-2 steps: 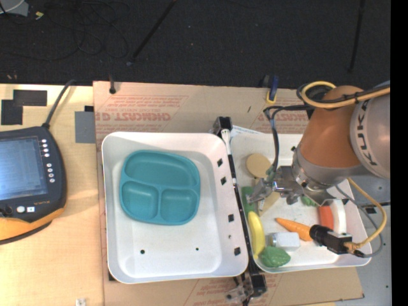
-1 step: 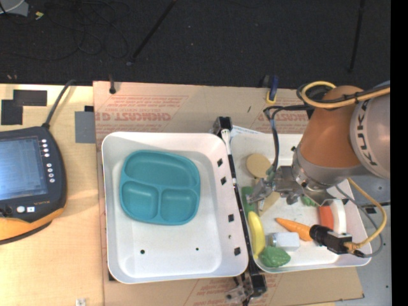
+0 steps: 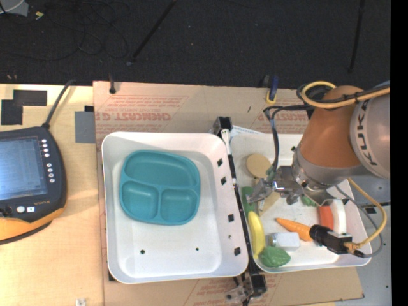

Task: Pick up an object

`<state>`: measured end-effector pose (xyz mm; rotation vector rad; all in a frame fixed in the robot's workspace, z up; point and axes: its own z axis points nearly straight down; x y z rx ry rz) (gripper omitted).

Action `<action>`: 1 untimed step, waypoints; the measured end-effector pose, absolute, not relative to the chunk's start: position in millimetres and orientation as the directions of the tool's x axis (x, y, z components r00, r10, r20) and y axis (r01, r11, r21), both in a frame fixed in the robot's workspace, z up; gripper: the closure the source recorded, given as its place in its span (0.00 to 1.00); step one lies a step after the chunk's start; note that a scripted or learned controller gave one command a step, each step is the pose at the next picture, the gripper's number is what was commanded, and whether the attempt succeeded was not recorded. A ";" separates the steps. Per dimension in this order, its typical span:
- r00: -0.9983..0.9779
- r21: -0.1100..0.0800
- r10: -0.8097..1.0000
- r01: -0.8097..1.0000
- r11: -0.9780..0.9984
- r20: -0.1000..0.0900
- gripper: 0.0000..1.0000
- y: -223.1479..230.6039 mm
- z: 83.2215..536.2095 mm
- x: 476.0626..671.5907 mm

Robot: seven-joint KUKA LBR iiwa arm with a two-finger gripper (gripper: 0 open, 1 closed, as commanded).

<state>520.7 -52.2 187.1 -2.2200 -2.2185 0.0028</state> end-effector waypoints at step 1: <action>0.001 -0.003 1.000 1.000 -0.001 0.001 0.00 -52.2 187.1 520.7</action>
